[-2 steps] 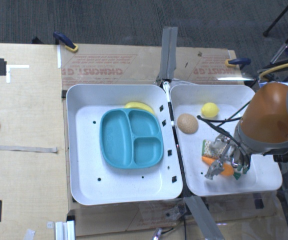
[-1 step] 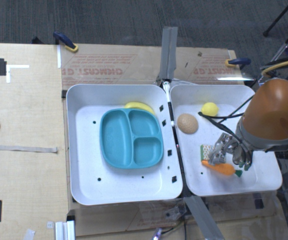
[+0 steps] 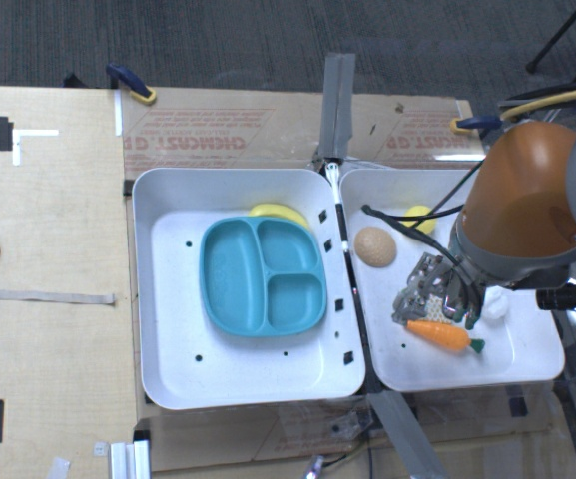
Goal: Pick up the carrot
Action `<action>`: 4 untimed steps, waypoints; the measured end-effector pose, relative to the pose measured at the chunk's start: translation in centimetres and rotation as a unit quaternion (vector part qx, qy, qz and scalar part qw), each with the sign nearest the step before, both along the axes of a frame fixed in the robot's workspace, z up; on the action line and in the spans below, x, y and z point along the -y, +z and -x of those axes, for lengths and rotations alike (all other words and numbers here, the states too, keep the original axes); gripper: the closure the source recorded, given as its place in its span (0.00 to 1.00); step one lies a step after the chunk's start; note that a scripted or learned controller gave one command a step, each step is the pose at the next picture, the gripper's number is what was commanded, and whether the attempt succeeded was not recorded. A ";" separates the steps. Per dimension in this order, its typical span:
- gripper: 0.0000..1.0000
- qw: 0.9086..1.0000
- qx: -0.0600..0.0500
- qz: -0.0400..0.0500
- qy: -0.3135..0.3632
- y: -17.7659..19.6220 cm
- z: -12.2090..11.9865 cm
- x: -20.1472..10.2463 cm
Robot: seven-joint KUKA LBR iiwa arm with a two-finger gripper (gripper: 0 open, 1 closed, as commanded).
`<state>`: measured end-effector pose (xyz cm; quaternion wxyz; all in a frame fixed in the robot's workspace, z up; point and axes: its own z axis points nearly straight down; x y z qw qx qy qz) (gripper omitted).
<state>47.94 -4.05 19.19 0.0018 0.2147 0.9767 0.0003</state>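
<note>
Orange carrot point(image 3: 439, 334) lies just under your gripper point(image 3: 433, 295), whose grip state I cannot tell; you are mid-approach, so descend squarely next.

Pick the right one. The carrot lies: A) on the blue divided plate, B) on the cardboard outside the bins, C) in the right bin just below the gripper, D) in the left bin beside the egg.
C: the carrot lies on the right bin floor, just below the gripper.

Faint red printing runs along the cardboard sheet point(image 3: 268, 128) at the far side of the table, seen reversed and too blurred to read.
</note>
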 end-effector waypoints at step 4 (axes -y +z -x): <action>0.00 0.974 -0.001 0.001 0.228 0.0 0.0 2.3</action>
